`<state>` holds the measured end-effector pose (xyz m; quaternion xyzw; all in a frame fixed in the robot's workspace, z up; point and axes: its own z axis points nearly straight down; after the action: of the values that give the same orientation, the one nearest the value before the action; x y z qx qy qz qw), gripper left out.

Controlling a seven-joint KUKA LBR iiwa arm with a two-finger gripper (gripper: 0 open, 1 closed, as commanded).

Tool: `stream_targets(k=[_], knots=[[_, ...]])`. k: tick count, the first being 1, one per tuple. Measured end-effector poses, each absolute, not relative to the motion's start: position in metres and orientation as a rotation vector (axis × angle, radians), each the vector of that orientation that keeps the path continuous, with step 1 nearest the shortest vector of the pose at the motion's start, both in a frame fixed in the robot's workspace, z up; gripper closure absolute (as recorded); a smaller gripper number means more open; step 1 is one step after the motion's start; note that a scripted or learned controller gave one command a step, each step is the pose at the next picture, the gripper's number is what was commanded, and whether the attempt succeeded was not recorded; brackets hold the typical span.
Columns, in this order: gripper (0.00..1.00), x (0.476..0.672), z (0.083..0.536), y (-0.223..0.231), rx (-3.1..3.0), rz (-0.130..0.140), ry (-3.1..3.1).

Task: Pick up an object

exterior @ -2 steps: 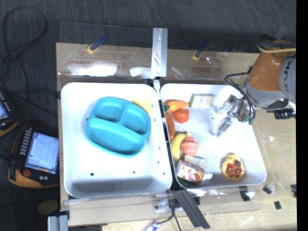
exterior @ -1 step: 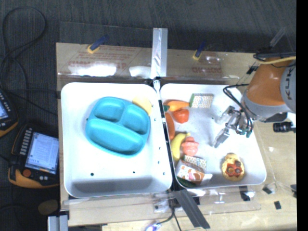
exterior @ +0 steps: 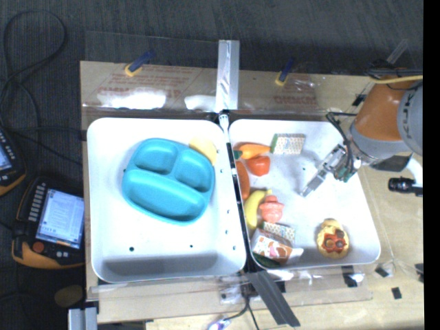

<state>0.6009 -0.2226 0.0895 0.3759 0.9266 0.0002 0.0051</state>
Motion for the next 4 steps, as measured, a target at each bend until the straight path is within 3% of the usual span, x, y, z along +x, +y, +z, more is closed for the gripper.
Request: stream_targets(k=[1, 2, 3, 4], knots=[[0.0, 0.604, 0.09, -0.214, 1.67, 0.008, 2.645], [0.0, 0.547, 0.09, -0.184, 1.848, 0.002, 2.524], [0.0, 0.6, 0.09, -0.175, 1.793, 0.003, 2.562], [0.0, 0.521, 0.092, -0.207, 2.0, 0.016, 2.409]])
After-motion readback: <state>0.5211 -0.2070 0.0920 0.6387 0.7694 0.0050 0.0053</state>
